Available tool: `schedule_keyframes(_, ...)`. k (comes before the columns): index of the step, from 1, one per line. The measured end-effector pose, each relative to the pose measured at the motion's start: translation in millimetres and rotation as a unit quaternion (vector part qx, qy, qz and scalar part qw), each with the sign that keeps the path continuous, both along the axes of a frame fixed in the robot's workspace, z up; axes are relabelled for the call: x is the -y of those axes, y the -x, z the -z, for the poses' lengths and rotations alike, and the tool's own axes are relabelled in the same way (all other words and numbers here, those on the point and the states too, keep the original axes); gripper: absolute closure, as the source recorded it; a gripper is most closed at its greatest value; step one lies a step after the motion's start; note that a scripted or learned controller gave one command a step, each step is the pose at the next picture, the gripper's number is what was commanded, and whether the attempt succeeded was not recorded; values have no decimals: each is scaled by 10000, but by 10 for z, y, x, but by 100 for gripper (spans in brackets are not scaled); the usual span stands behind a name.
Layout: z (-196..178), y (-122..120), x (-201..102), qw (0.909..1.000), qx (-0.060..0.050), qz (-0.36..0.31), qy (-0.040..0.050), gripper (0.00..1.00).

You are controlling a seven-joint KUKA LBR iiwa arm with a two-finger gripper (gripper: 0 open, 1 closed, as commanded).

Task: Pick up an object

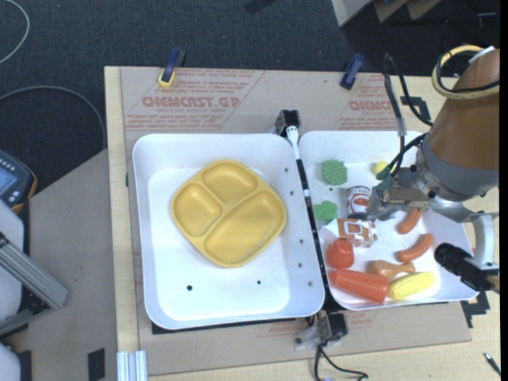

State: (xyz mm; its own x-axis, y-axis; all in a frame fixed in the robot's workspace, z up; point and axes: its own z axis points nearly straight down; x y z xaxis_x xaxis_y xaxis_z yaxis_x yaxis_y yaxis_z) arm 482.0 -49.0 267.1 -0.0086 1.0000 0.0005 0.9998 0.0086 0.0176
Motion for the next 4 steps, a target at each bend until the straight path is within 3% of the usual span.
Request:
schedule_keyframes(1,751,40,-437,9999,-131,21,-11,100)
schedule_keyframes(2,-163,20,-1086,10000,-49,12,-3,100)
schedule_keyframes(3,445,-1063,-895,10000,-74,46,14,100)
schedule_keyframes(4,875,-673,-1535,9999,-121,25,-3,100)
